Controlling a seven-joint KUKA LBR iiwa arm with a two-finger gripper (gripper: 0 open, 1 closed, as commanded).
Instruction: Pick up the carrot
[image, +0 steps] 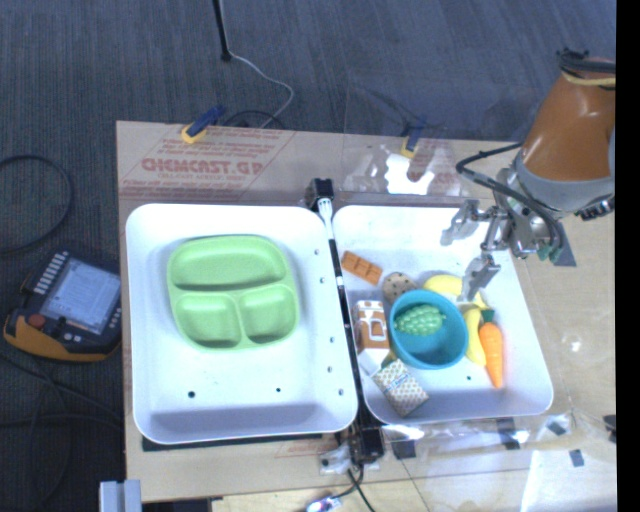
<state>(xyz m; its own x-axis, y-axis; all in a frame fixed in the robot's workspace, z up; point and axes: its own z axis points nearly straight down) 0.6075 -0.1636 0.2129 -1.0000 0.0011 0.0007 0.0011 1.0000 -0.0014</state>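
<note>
The carrot (492, 350), orange with a green top, lies along the right wall of the right bin (520, 400), just right of a blue bowl (436, 343). My gripper (471, 248) hangs over the bin's back right part, above and behind the carrot and apart from it. Its two fingers are spread open with nothing between them; the lower fingertip (483, 272) sits near a yellow fruit (444, 286).
The blue bowl holds green grapes (419, 320). Around it in the right bin are an orange waffle piece (361, 266), a cookie (398, 284), a small box (372, 322) and a packet (402, 388). The left bin (150, 400) bears a green divided plate (235, 288).
</note>
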